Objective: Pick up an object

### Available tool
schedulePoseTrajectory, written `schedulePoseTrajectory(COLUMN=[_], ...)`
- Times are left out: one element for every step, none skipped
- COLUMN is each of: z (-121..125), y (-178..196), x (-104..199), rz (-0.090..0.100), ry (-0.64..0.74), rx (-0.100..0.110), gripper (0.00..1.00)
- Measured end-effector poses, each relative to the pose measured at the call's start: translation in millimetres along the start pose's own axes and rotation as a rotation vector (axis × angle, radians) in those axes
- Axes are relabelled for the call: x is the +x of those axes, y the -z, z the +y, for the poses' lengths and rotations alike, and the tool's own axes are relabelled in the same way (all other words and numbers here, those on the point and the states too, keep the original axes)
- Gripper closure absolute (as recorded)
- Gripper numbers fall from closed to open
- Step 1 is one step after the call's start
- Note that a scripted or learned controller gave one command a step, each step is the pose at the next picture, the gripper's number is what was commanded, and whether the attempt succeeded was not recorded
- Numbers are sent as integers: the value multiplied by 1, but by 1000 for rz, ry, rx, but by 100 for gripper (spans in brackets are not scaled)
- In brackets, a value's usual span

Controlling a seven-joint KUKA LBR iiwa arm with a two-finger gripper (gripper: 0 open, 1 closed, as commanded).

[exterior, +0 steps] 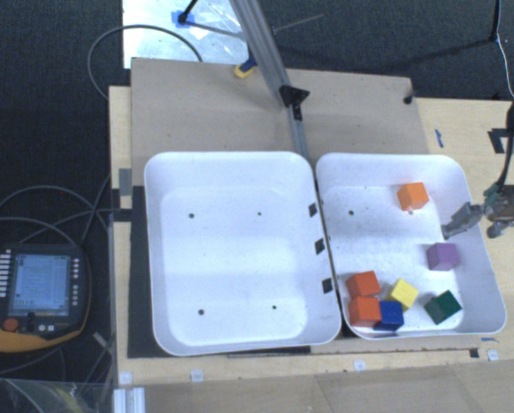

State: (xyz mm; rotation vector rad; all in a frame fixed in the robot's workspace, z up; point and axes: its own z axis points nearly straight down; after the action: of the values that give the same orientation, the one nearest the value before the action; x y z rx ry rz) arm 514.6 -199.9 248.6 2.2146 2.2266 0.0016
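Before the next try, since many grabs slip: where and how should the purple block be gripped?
Grip the purple block across two opposite flat sides, coming straight down from above. It sits alone in the right bin, apart from the other blocks, so its sides look free. The pincer is just above-right of it.

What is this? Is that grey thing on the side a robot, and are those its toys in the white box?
Yes! The camera hangs above a bench and looks down on two white trays. The grey gripper, reaching in from the right, is the robot's hand; it sits at the edge of the right tray. It isn't touching any block. In that tray lie small blocks: an orange block near the top, a purple block, a green block, a yellow block, a blue block and two more orange ones side by side. The left tray sits beside it. The robot's job is to pick one block up.
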Motion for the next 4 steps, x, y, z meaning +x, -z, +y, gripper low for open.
schedulePoseTrajectory(z=[0, -2, -2, 3], y=[0, -62, -123, -132], x=[0, -3, -3, -7], rz=[0, 1, -2, -11], ry=[-1, -4, -3, -4], rx=[-1, 5, 0, -19], gripper=[0, 0, 0, 0])
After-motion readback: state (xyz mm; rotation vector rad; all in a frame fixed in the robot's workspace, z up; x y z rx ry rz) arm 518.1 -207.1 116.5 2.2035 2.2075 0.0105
